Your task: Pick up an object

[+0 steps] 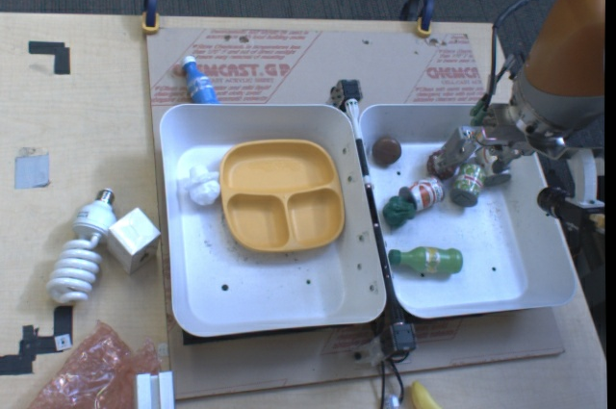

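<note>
A crumpled red bag (94, 367) lies at the bench's near left corner, with a spiral light bulb (81, 250) and a small white cube (134, 238) just behind it. The left bin (183, 282) holds a yellow divided tray (283, 193) and a white wad (203, 187) touching the tray's left edge. The right bin (525, 263) holds a green bottle (427, 260) lying near its front edge, a dark green lump (398, 210), a small jar (424, 194) on its side, a brown ball (387, 149) near the back left corner, and a green-labelled can (469, 184). The gripper (462, 159) sits low at the bin's back right, right over that can; whether its fingers grip it I cannot tell. A blue bottle (199, 81) lies on the cardboard behind the left bin
</note>
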{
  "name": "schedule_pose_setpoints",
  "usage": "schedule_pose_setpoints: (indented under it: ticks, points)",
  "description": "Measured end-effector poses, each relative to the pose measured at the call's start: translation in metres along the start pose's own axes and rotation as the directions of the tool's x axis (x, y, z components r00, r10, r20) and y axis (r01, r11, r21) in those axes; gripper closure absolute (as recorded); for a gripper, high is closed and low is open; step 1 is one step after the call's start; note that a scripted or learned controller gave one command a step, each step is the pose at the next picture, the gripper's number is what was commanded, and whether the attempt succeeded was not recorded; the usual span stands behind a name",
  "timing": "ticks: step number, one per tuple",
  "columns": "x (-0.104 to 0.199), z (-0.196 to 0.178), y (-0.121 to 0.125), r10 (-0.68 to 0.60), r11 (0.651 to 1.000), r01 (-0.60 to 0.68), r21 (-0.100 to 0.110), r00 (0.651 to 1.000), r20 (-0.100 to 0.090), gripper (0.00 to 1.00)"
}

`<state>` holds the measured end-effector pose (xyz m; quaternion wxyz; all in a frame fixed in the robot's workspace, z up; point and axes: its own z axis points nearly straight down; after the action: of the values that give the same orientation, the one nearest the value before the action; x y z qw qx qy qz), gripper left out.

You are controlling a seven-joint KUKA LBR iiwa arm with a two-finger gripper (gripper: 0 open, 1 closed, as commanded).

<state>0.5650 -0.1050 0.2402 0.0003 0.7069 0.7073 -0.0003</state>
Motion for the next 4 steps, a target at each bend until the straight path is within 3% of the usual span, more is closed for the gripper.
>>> schedule_pose_setpoints:
  ticks: [1, 2, 3, 4]
  points:
    - [0.005, 0.136, -0.007, 0.002, 1.000, -0.002, -0.002, 1.000, 0.000, 0.00]
    - [-0.047, 0.049, -0.087, 0.002, 1.000, -0.002, -0.002, 1.000, 0.000, 0.00]
    - [-0.010, 0.121, -0.020, 0.001, 1.000, -0.001, 0.000, 1.000, -0.001, 0.00]
    - [-0.046, 0.147, 0.047, 0.014, 0.999, -0.013, 0.051, 1.000, -0.006, 0.00]
